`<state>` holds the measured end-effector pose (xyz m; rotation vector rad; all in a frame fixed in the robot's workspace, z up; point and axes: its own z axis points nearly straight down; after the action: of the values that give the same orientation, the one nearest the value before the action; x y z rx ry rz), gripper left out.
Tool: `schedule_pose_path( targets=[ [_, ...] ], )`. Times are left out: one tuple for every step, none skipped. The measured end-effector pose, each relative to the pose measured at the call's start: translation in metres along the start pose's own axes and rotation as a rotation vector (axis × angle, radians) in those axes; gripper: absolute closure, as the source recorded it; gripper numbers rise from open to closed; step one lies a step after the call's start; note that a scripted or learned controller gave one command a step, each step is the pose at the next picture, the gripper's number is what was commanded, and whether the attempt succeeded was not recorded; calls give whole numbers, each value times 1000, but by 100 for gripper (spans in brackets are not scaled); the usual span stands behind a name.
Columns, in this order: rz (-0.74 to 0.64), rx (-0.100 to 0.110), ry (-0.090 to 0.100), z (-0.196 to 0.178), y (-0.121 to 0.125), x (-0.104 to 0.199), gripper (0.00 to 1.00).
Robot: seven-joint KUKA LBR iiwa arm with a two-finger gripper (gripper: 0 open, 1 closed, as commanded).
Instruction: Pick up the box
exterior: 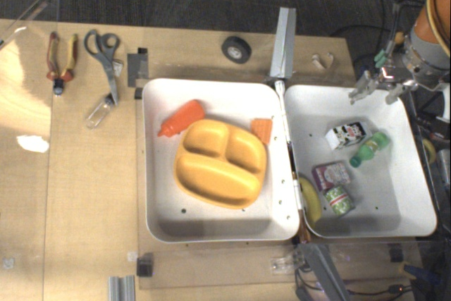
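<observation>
The box (347, 134) is a small white carton with black print, lying tilted in the upper middle of the right bin (412, 218). My gripper (375, 89) hangs above the bin's far right corner, up and to the right of the box and apart from it. Its two fingers are spread open with nothing between them.
Beside the box lie a green bottle (370, 148), a purple packet (330, 173), a green can (340, 201) and a banana (310, 199). The left bin (158, 222) holds a yellow divided tray (220, 162), an orange bottle (180, 118) and a small orange piece (262, 129). Scissors (106, 56), pliers (60, 60) and a tape roll (237, 48) lie on the bench.
</observation>
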<state>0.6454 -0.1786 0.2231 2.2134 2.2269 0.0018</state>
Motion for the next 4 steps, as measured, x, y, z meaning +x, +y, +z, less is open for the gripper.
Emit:
schedule_pose_path(
  targets=[
    [-156, -1, 0, 110, -70, 26, 0],
    [-49, -15, -4, 133, -113, 70, 0],
    [-51, -26, -8, 120, -110, 68, 100],
    [-51, -25, -8, 120, -110, 68, 0]
  ],
)
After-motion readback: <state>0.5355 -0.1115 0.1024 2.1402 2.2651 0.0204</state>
